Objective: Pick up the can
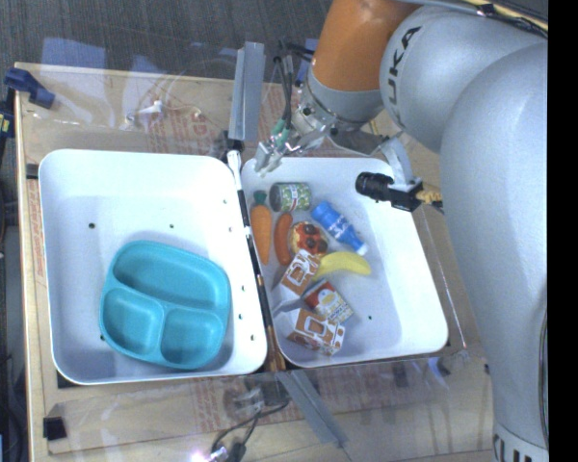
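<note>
The grey arm [462, 94] comes in from the right with its orange band [352, 37] above the wrist, and part of the maker's lettering, "UKA", reads in black on the grey shell beside that band. Its gripper [273, 152] hangs over the far left corner of the right bin [419, 287], just beyond the can; whether it is spread or pressed together cannot be told, and nothing shows in its grasp. The can [291, 196], with a green label whose print is too small to read, lies on its side at the far end of the right bin. Next to it are a blue bottle [338, 227], a carrot [261, 233] along the left wall, a banana [345, 263], and some small printed cartons [316, 318] nearer the camera, their writing illegible. The left bin [77, 191] holds a teal divided tray [166, 304].
</note>
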You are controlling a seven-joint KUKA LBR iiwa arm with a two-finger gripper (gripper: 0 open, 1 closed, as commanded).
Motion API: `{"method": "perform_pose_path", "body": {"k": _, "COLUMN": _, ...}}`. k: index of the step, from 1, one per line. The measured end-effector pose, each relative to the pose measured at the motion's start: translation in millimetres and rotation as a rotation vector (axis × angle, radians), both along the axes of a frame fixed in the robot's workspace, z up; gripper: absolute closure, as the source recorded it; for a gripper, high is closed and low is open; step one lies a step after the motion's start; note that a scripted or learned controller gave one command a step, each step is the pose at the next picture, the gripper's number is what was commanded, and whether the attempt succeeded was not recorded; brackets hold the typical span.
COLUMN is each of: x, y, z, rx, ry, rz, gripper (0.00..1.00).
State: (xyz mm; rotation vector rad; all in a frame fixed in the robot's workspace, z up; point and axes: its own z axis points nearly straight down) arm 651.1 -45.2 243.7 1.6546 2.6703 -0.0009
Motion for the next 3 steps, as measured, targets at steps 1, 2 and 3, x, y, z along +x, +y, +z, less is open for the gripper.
{"method": "perform_pose_path", "body": {"k": 1, "x": -88.4, "y": -84.2, "z": 31.9, "rx": 0.0, "ry": 0.001, "rz": 0.224, "gripper": 1.0}}
{"method": "perform_pose_path", "body": {"k": 2, "x": -57.8, "y": -48.8, "z": 19.1, "rx": 0.0, "ry": 0.0, "rz": 0.257, "gripper": 1.0}}
{"method": "perform_pose_path", "body": {"k": 3, "x": -30.6, "y": -55.2, "z": -103.5, "rx": 0.001, "ry": 0.004, "rz": 0.093, "gripper": 1.0}}
